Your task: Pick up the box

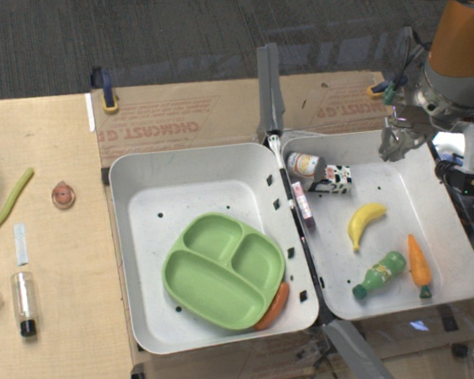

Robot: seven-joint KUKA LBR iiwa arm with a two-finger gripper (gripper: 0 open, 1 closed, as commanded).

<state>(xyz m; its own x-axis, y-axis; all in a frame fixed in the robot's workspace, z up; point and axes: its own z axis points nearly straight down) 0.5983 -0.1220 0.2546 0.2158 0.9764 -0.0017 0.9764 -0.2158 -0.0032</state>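
Camera view looks down at a slant on two shallow white bins set side by side on a bench lined with brown cardboard. Over the far right corner of the right bin hangs the gripper, below the arm's orange band and grey wrist; whether the claw is spread or closed I cannot tell, and nothing shows between its tips. The box, a slim pink and white carton, lies flat along the left wall of the right bin, just beside the divider between the bins and well apart from the gripper. Near its far end lie a small jar on its side and a black-and-white toy cow, the cow just right of the jar. Toward the middle of that bin is a yellow banana; nearer the front lie a green bottle and, just beside it on the right, an orange carrot. The left bin holds a green divided plate with three compartments, tilted a little, and an orange-red item pokes out from under its near right edge. On the wooden table to the left lie a green bean pod, a small pinkish round object, a clear vial with a dark end and a small white stick.
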